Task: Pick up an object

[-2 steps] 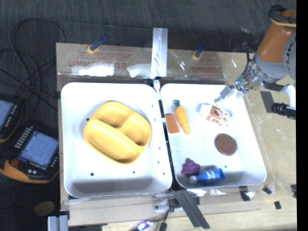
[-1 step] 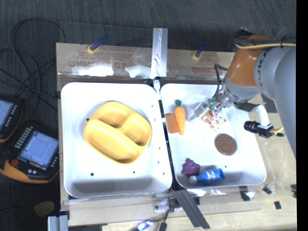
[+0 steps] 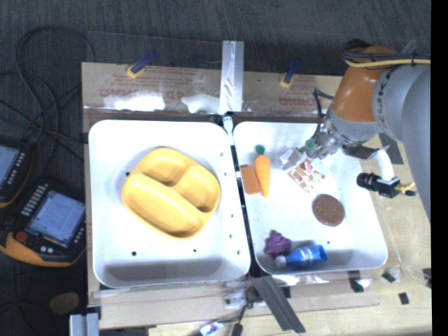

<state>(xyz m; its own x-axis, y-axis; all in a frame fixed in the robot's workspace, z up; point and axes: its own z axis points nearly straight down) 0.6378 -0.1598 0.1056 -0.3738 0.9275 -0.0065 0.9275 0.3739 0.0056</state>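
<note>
My gripper (image 3: pixel 313 148) hangs low over the back of the right bin (image 3: pixel 364 236), below the arm's orange band. Just in front of it, on the bin floor, lies a small white packet with red marks (image 3: pixel 306 175). An orange carrot with a green top (image 3: pixel 262 173) lies to the left, beside an orange block (image 3: pixel 249 179) against the bin's left wall. A brown disc (image 3: pixel 328 209) rests in the middle right. At the front lie a purple toy (image 3: pixel 277 243) and a blue bottle (image 3: pixel 303 256). A large yellow bread-shaped object (image 3: pixel 170 190) sits in the left bin (image 3: pixel 105 257).
A metal divider (image 3: pixel 232 75) rises behind the wall shared by the two bins. Two clips (image 3: pixel 142 64) hold plastic sheeting at the back. A black fitting (image 3: pixel 374 182) on the arm overhangs the right rim. Handheld pendants (image 3: pixel 42 219) and cables lie on the floor at left.
</note>
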